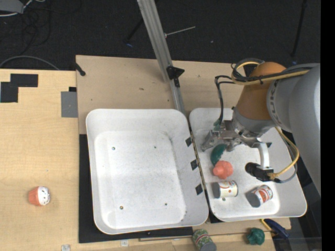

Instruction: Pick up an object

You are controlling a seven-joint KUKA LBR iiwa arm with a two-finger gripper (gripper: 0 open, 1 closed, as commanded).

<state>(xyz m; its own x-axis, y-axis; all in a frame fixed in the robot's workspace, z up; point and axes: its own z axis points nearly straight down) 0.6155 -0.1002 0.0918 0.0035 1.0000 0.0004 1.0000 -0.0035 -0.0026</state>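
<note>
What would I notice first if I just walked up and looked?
Probably the big grey arm with its orange band, reaching into the right bin. Its gripper sits just above a green toy and a red ball. The left bin looks bare, and a small red-and-white toy lies alone, far left, on the bench.

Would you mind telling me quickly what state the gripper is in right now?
Gripper: low in the right bin, just above the green object; open or closed cannot be told.

Robotics lab, arm (pixel 293 103), white bins (pixel 104 124)
</note>
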